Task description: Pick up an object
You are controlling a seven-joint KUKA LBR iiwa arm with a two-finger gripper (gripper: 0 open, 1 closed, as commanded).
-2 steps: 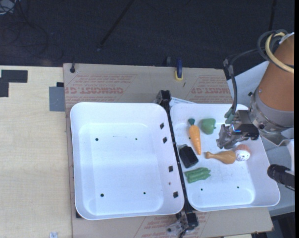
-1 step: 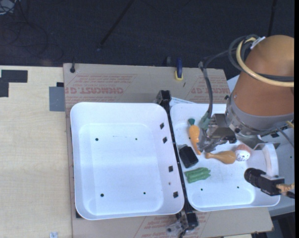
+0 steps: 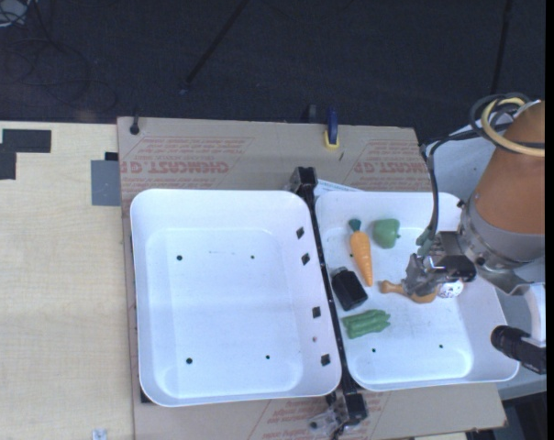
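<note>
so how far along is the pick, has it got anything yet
Done: the arm has reached into the right bin, and the gripper sits low over a small orange-brown object. In hand: nothing is visibly lifted; a grasp cannot be confirmed from this view. Left: securing and raising one object. The carrot, green pepper, black block and green pod lie untouched.

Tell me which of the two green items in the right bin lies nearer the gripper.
The rounded green piece beside the carrot's top is nearer the gripper. The long green one lies lower, next to the black block.
</note>
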